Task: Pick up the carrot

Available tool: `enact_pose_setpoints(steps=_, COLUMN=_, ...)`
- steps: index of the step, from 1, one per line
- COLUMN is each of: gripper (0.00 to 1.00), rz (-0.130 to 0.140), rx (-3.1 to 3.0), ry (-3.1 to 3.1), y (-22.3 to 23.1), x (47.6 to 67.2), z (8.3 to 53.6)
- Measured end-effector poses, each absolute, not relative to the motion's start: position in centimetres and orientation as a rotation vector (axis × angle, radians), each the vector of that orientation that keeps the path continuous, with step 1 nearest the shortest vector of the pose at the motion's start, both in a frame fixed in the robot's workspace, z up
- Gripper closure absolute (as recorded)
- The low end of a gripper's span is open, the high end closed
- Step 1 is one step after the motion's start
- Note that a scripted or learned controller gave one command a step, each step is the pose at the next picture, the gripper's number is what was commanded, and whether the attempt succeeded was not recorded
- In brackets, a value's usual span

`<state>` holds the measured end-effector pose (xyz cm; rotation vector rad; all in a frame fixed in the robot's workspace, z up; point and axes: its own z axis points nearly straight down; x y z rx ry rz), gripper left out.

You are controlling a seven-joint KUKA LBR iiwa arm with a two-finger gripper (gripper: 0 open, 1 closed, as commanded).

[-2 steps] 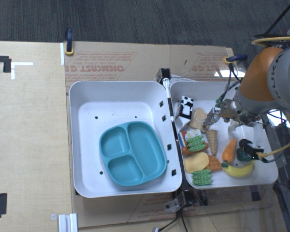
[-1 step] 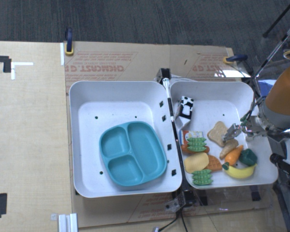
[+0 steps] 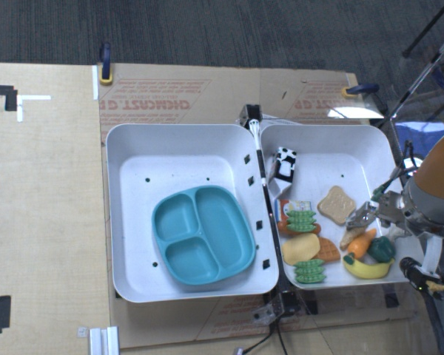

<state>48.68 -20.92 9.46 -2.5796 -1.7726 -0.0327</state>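
Jaws (image 3: pixel 364 218) — state unclear — just above the carrot (image 3: pixel 360 244) in the right bin (image 3: pixel 333 140).

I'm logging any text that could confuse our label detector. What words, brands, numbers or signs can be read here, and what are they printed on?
Red print on the cardboard sheet behind the left bin: upside down in this view and too blurred to read.
Red print on the cardboard behind the right bin: also upside down and blurred, unreadable.
Small packet in the right bin: red and green markings, too small to read.
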Motion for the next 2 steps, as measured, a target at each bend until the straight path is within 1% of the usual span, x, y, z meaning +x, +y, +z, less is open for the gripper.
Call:
enact_pose_setpoints(steps=1, gripper=1.00, rz=-0.037, rx=-2.596, ry=-1.775, y=-21.25, x=48.98, z=10.50)
enact_pose_setpoints(steps=2, gripper=0.00, rz=-0.042, rx=-2.587, ry=-1.774, y=-20.91, x=49.08, z=10.49)
